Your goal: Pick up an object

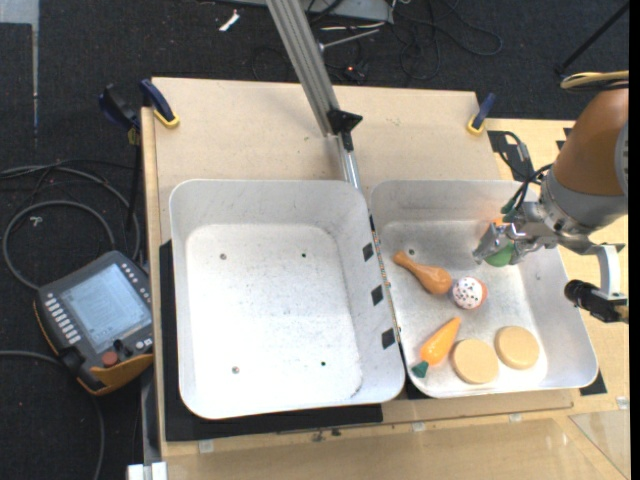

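Observation:
My gripper (496, 245) hangs low over the upper right part of the right bin (560, 373). A small green object (503, 257) shows right at its tip, partly hidden by it. To its lower left lie a brown drumstick-shaped toy (424, 273) and a white speckled ball (468, 292). An orange carrot toy (439, 340) lies nearer the front. Two tan round discs (476, 361) (518, 347) rest side by side at the bin's front.
The left bin (190, 268) adjoins the right one along a shared rim. A metal pole (305, 58) slants in from the top to the bins' back edge. The arm's grey body with its orange band (596, 158) reaches over the right rim.

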### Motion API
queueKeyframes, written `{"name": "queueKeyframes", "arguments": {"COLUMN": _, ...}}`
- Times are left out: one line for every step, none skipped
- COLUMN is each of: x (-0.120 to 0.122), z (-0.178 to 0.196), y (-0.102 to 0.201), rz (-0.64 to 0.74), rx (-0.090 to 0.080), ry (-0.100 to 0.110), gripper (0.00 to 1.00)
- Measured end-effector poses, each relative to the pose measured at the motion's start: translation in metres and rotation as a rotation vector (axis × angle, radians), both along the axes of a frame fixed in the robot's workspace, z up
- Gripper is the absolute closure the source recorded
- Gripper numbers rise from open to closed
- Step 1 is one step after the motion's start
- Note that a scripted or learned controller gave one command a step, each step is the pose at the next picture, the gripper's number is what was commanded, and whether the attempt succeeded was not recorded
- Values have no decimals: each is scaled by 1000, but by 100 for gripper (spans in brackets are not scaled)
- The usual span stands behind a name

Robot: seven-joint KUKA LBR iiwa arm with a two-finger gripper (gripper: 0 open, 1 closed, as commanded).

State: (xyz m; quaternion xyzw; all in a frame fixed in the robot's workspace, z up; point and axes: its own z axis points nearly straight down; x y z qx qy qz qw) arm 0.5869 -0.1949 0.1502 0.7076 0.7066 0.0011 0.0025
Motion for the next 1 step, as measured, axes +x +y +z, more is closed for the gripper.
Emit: {"name": "queueKeyframes", "arguments": {"x": 0, "z": 43, "y": 0, "rz": 3, "rx": 0, "ry": -1, "gripper": 100}}
